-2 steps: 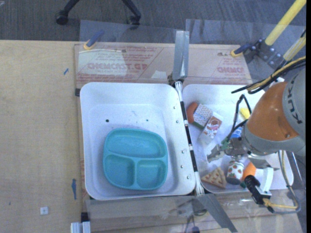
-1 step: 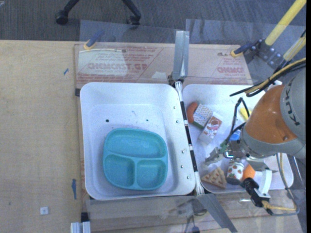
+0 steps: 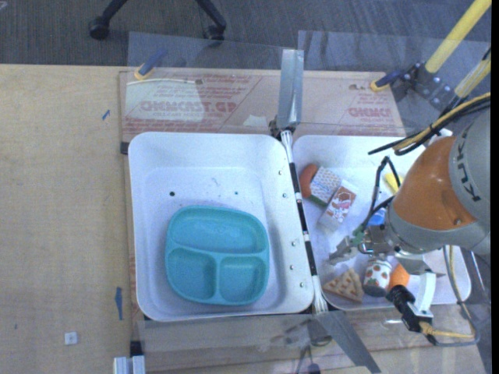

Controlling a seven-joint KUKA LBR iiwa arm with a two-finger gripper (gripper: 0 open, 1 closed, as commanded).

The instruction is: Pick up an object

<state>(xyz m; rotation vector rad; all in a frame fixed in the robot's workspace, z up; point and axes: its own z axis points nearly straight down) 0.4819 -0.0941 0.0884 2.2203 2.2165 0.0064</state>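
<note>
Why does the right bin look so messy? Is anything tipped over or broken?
Nothing looks broken. In the right bin, the little carton lies tilted beside a red box, and toy food like the pizza slice is scattered. The teal tray sits flat.

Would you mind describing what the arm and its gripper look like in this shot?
The arm is a thick rounded grey body with a broad orange band above the wrist and part of dark lettering on the grey shell. Black and yellow cables loop along its upper side. The gripper is a small metallic assembly with a blue spot beside it, and a white bracket with a black and orange-tipped part hangs below the wrist.
</note>
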